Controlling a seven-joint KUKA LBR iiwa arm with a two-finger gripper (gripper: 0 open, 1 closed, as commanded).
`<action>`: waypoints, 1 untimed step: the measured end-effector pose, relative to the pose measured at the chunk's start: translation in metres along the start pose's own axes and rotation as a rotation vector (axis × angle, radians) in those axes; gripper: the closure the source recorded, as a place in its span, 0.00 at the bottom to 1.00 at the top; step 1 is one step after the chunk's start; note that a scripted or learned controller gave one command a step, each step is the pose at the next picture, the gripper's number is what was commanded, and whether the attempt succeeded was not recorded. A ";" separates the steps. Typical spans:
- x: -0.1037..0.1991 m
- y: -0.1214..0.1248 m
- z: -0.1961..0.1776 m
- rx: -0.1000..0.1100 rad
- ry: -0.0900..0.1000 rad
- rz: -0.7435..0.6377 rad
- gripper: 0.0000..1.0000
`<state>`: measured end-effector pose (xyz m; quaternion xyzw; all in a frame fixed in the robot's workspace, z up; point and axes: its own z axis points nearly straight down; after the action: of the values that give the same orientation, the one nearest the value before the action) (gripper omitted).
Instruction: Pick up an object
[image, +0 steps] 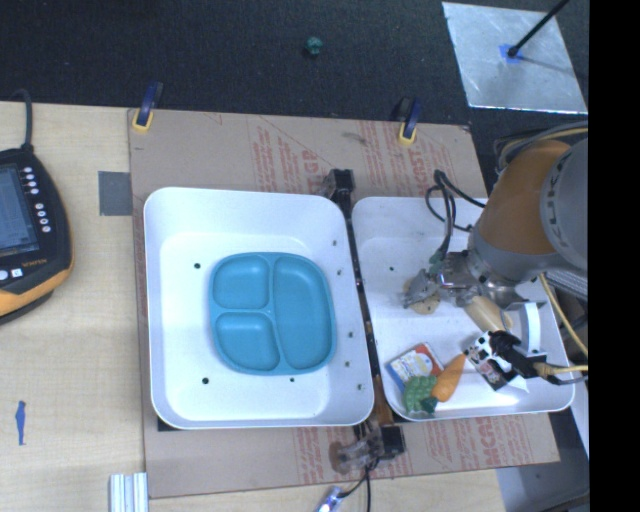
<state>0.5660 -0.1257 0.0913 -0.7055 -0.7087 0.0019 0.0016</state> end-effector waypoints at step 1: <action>-0.001 0.000 -0.010 0.001 -0.001 -0.001 1.00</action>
<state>0.5661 -0.1265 0.1017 -0.7050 -0.7092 0.0026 0.0017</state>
